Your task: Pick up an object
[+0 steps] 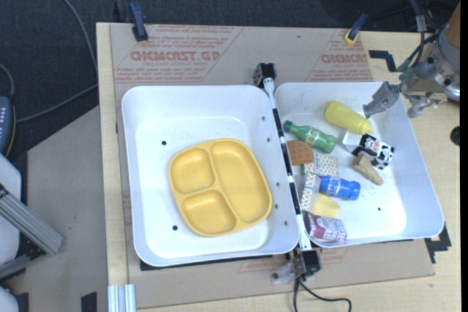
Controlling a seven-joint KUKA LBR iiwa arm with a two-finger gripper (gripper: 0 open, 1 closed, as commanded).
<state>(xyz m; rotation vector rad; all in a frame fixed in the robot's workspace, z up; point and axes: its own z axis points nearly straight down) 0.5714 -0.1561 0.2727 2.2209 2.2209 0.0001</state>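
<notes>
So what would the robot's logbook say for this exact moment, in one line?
gripper: open, nothing held, above right bin's far edge | nearest: yellow bottle | yellow tray: left bin | pick: not done

My arm reaches in from the right edge, its wrist tilted downward and leftward, and my gripper (398,100) hangs there with its two grey fingers (380,99) spread apart, nothing held between them.
</notes>
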